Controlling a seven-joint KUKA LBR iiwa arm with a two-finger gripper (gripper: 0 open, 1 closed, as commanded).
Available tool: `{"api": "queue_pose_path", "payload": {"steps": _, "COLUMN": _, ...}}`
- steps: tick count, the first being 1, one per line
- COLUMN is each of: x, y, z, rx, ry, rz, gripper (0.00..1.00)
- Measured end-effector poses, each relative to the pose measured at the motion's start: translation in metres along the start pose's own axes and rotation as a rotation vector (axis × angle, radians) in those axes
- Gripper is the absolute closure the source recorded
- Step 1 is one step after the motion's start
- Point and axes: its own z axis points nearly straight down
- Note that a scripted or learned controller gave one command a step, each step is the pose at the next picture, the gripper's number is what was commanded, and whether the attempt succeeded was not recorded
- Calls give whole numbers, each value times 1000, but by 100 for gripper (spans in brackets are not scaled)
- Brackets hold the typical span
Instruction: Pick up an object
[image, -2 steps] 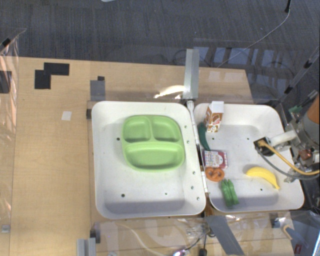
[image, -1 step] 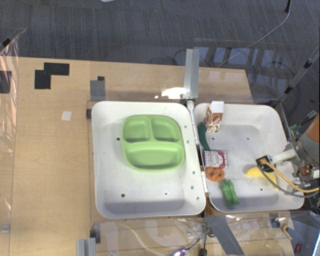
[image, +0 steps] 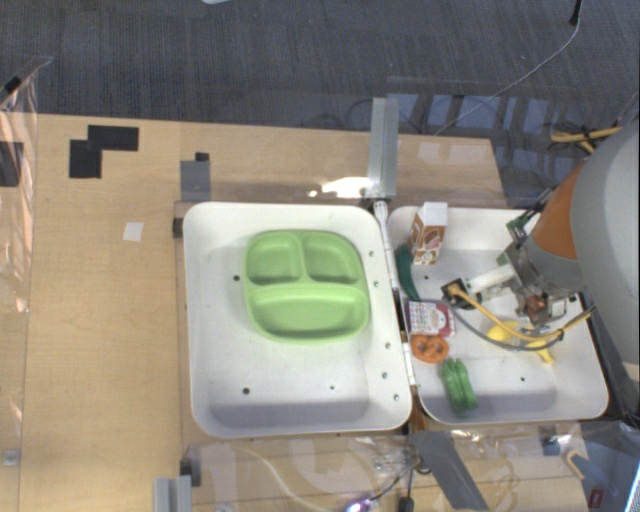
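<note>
Reaching in from the right, the arm hangs its gripper (image: 530, 300) low over the right bin (image: 580, 390).

Whether the gripper is apart or together cannot be told; cables and the wrist crowd it, and nothing is seen clamped in it. A yellow banana (image: 520, 335) lies just beneath, its long axis running left to right. Farther left sit a small carton (image: 430, 235) upright, a dark green item (image: 405, 272), a pink packet (image: 430, 318), an orange piece (image: 430, 347) and a green pepper (image: 459, 385). The left bin (image: 215, 400) bears a green divided plate (image: 305, 283).

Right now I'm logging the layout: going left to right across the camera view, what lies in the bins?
Green divided tray → dark green item at the right bin's left wall → small carton → green pepper-like toy → gripper.
</note>
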Motion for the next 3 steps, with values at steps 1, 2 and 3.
{"api": "queue_pose_path", "payload": {"steps": 1, "x": -54, "y": 46, "z": -187, "rx": 3, "ry": -11, "rz": 53, "gripper": 0}}
{"api": "queue_pose_path", "payload": {"steps": 2, "x": -12, "y": 57, "z": -111, "rx": 5, "ry": -14, "rz": 39, "gripper": 0}}
{"api": "queue_pose_path", "payload": {"steps": 3, "x": -74, "y": -29, "z": -27, "rx": 8, "ry": -14, "rz": -76, "gripper": 0}}
